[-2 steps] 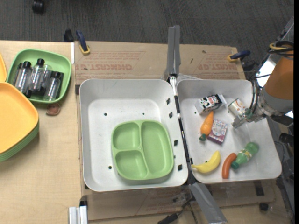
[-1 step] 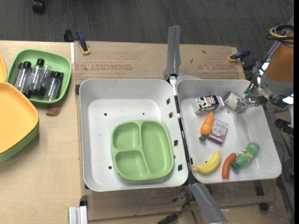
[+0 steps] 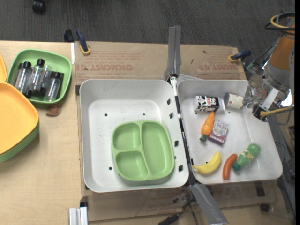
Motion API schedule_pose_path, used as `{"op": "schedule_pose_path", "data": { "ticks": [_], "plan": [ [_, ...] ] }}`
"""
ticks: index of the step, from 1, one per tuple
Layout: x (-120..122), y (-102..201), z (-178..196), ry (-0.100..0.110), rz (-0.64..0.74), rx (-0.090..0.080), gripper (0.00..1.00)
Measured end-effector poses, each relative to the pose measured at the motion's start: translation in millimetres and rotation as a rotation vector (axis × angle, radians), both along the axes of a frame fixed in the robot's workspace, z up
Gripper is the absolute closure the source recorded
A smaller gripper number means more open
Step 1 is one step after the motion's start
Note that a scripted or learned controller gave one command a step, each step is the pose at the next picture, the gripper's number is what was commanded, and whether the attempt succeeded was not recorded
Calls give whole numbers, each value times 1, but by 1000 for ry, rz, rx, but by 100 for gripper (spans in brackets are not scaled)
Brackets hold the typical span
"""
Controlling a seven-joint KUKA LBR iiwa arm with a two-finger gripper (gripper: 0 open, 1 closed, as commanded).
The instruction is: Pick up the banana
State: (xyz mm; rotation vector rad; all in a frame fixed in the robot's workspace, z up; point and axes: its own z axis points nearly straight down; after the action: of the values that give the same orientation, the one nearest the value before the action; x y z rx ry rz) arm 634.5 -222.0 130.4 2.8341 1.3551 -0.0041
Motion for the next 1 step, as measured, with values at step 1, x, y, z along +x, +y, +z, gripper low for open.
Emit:
{"op": "schedule_pose_path", "data": {
  "ticks": [1],
  "plan": [
    [-15,17,-13,2,342,2,100]
  ]
}}
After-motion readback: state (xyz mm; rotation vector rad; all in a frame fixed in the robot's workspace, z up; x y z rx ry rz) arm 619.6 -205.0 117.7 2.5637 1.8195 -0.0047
